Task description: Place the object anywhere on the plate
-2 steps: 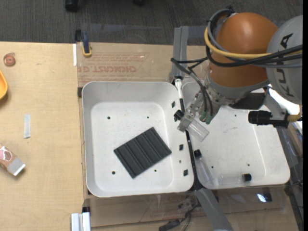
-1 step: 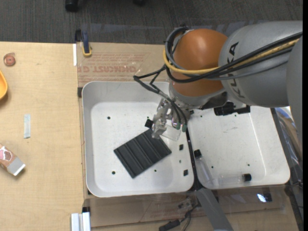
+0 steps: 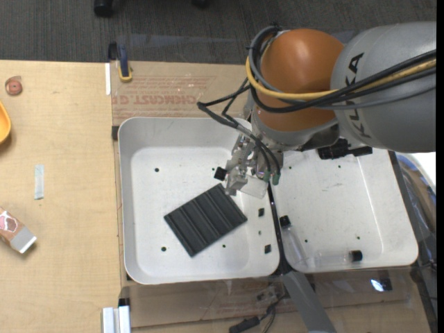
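Note:
A dark ribbed rectangular plate (image 3: 205, 220) lies flat and turned at an angle in the middle of the left bin (image 3: 139, 186). My gripper (image 3: 239, 177) hangs just above the plate's upper right corner, near the wall between the two bins. A small black piece (image 3: 220, 173) sits right beside the gripper on its left; whether the gripper holds it is hidden by the wrist. The orange band and grey arm (image 3: 298, 82) cover the back of both bins.
Small black bits lie on the left bin floor (image 3: 261, 212) (image 3: 267, 249) and on the dividing rim (image 3: 284, 221). Another black bit (image 3: 355, 256) rests in the right bin (image 3: 347, 214). The wooden bench to the left carries a few loose items (image 3: 17, 233).

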You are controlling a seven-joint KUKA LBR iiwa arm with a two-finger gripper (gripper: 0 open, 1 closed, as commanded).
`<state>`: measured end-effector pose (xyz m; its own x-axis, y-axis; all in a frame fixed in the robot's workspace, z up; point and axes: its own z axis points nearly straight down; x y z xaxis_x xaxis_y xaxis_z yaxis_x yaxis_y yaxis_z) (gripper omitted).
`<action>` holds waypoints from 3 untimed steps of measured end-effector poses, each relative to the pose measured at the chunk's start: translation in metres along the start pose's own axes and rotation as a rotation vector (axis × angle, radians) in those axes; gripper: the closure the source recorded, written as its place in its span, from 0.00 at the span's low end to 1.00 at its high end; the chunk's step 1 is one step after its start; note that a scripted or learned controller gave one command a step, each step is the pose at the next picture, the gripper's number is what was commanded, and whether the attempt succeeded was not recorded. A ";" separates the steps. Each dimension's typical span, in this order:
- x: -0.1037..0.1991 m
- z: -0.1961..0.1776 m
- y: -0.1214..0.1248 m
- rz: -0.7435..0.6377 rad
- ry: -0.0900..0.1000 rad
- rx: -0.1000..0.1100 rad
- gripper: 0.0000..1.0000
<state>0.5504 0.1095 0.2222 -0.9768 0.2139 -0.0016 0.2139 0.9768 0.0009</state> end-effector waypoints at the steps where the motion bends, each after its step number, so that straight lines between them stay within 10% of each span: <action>1: 0.000 0.000 0.000 0.000 0.000 0.000 0.00; 2: -0.002 -0.009 -0.001 0.004 -0.002 -0.001 1.00; 3: -0.001 -0.009 -0.001 0.004 -0.002 -0.001 0.00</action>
<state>0.5517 0.1082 0.2312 -0.9760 0.2177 -0.0036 0.2177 0.9760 0.0019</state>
